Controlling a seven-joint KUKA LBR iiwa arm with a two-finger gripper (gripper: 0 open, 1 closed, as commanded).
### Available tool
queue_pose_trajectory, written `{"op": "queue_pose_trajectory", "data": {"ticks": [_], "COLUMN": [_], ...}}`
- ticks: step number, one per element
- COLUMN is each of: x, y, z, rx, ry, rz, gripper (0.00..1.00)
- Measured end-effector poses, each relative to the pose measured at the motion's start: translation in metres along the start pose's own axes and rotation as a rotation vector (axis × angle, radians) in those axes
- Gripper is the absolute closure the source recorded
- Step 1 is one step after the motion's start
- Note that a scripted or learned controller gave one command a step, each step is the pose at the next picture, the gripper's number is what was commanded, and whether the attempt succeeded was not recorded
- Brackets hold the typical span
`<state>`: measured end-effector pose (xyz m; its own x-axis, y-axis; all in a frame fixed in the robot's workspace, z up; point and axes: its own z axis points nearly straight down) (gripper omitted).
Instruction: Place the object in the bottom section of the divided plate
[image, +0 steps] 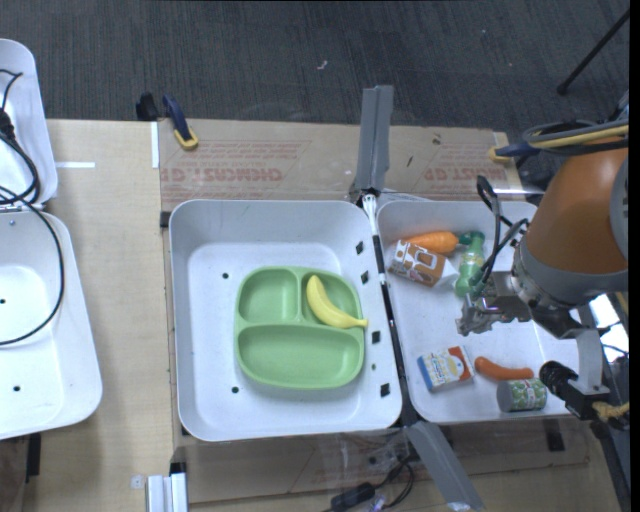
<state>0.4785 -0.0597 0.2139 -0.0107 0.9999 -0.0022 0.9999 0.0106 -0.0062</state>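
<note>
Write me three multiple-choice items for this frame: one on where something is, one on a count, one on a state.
1. Where does the banana lie?
A. upper right section of the green plate
B. bottom section of the plate
C. right bin

2. How many sections does the plate have?
A. two
B. three
C. four

3. What is in the plate's bottom section?
A. nothing
B. the carrot
C. the small can

Answers:
1 A: the banana lies in that section, its tip on the ridge.
2 B: two small sections above one wide one.
3 A: only bare green shows there; the carrot and the can lie in the right bin, where the gripper hangs.
</note>
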Motion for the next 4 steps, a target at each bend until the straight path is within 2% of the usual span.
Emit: {"op": "queue_pose_trajectory", "data": {"ticks": [1, 2, 3, 4], "x": [0.013, -0.002, -0.047, -0.069], "y": [0.0, -0.001, 0.004, -0.002], "z": [0.006, 0.008, -0.009, 0.009], "rx": [0.002, 0.003, 0.003, 0.005], "ry": [0.001, 0.001, 0.0, 0.001], "rz": [0.055, 0.092, 0.44, 0.377], "gripper": [1.0, 1.0, 1.0, 1.0]}}
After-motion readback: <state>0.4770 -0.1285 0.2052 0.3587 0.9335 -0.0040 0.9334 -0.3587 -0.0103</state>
